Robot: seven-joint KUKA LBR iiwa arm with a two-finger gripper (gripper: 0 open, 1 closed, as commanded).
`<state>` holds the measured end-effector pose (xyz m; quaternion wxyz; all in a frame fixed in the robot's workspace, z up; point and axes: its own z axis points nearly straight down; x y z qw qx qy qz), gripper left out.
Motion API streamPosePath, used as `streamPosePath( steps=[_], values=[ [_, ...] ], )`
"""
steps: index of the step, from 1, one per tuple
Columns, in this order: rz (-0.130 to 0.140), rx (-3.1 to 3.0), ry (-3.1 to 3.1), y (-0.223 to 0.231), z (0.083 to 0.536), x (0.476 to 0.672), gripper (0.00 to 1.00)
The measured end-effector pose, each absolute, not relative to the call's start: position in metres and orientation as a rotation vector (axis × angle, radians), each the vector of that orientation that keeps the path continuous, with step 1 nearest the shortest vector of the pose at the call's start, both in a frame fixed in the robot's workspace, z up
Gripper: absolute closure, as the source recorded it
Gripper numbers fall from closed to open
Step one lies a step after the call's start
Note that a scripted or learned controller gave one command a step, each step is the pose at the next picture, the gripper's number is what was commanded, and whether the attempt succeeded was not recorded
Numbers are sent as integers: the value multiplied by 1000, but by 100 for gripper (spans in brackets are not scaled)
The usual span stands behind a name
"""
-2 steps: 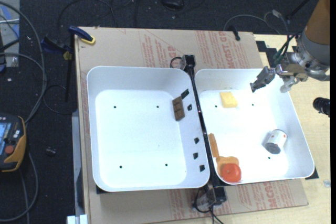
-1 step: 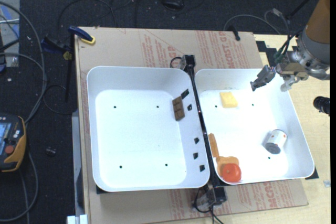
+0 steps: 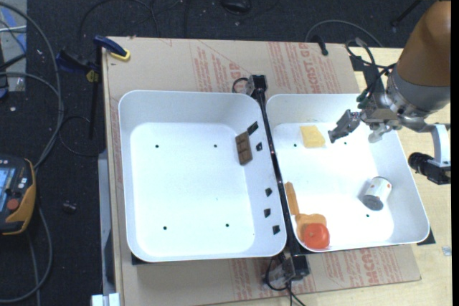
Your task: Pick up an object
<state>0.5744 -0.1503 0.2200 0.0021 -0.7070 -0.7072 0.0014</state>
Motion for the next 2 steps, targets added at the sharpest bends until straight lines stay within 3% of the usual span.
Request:
streamPosePath(
  steps=[1,2],
  values=[
    [4,-2219,-2219,-151,171,564,0],
    [5,-2219,-2218,-156,114,570,0]
  ],
)
